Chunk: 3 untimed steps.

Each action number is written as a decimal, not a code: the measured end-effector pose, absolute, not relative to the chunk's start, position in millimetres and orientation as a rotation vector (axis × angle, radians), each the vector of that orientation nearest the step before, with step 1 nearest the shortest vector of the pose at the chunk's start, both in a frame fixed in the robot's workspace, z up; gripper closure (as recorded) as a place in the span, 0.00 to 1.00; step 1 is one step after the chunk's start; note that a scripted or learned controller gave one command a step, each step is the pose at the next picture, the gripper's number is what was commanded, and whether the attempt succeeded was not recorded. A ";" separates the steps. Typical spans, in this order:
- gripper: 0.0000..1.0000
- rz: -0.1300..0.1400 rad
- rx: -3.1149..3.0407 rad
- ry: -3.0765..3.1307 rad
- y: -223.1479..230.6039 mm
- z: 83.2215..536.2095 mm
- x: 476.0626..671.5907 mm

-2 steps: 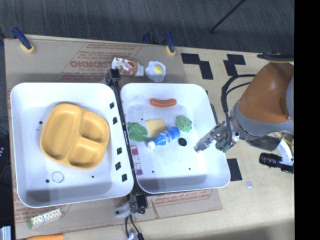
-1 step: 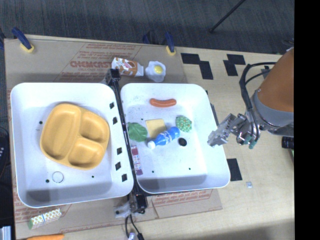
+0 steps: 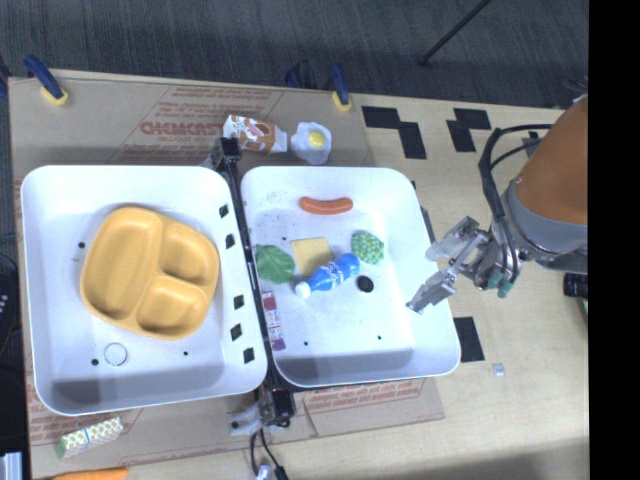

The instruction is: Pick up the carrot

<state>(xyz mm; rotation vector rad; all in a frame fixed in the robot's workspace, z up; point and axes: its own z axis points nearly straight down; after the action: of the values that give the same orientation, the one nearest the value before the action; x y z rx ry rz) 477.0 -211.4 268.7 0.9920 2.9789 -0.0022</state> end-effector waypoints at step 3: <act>0.00 -0.001 1.249 2.884 -125.4 145.5 615.2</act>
<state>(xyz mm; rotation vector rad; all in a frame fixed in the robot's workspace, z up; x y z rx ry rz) 615.2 -125.4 145.5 1.2489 2.8842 -0.0010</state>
